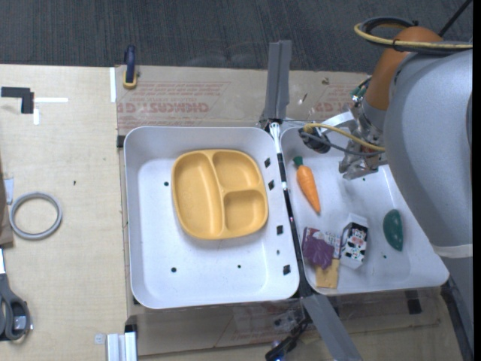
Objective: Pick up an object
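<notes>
In the right bin (409, 265) lie a toy carrot (307, 187), a purple toy (318, 247) on a small tan piece (328, 277), a little white carton with black marks (355, 244) and a dark green rounded toy (393, 229). My gripper (356, 164) hangs over the back of this bin, to the right of the carrot and apart from it. Cables and the grey arm (436, 141) cover much of the bin's right side. Nothing shows in the gripper.
The left bin (150, 262) holds a yellow divided plate (220, 193). On the bench to the left lie a grey tape ring (34, 215) and scissors (12, 318). A blue-handled clamp (130, 66) sits at the back. A grey bar (279, 81) rises between the bins.
</notes>
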